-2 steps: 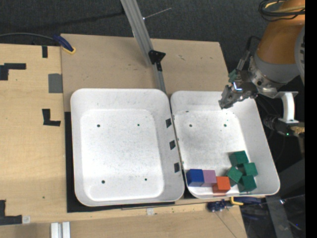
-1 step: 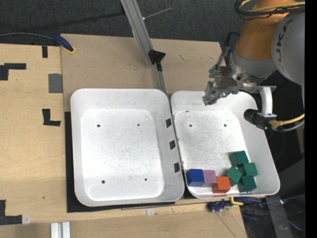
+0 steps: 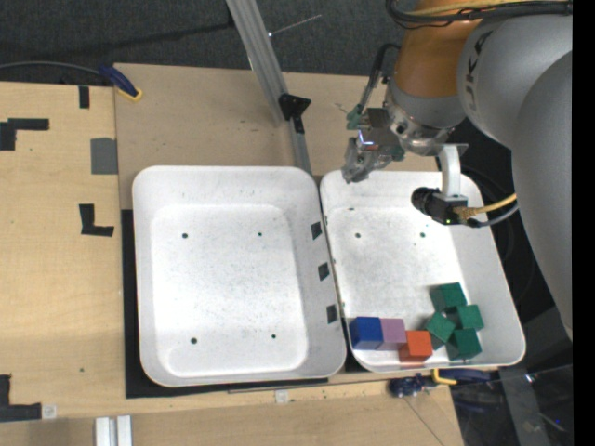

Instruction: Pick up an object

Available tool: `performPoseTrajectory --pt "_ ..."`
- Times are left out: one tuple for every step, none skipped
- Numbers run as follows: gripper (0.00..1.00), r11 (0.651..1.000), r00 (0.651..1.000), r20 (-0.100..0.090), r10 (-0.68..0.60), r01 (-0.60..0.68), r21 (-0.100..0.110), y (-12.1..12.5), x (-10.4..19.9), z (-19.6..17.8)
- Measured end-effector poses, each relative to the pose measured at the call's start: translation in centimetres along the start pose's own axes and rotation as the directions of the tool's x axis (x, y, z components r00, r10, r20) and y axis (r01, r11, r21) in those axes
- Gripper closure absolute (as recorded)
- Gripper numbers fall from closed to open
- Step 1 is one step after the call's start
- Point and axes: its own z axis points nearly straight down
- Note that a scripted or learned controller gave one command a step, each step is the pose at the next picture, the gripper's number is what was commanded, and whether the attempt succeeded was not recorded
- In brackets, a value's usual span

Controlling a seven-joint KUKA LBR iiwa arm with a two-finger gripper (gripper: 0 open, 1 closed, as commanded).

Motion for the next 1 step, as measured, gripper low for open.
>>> performPoseTrajectory --pt "1.0 1.0 1.0 0.0 0.0 0.0 0.0 1.43 5.22 0.21"
